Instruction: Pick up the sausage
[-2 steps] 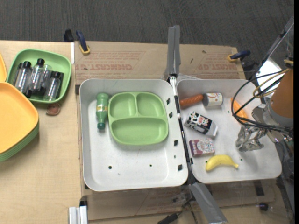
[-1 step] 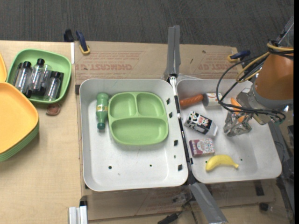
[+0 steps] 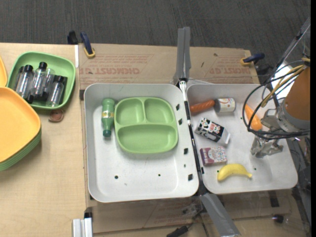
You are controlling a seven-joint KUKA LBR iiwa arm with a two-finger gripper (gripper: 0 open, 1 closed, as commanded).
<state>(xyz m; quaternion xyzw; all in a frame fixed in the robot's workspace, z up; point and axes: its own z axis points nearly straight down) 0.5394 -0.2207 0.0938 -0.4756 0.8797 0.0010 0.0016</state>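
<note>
At the right side of the right bin (image 3: 291, 179), the claw (image 3: 265, 151) hangs low over bare floor; whether it is released or clenched I cannot tell. A banana (image 3: 234, 171) lies just beside it, lower left. The sausage (image 3: 203, 106) rests well apart, upper left, touching a small can (image 3: 225, 105).

A green three-compartment plastic tray (image 3: 146, 125) sits in the left white bin (image 3: 98, 181), a green bottle (image 3: 107, 116) just left of it. In the right white bin (image 3: 276, 180), the orange sausage (image 3: 202, 106) lies at the back beside a small can (image 3: 225, 104); a yellow banana (image 3: 233, 171) lies at the front.
</note>
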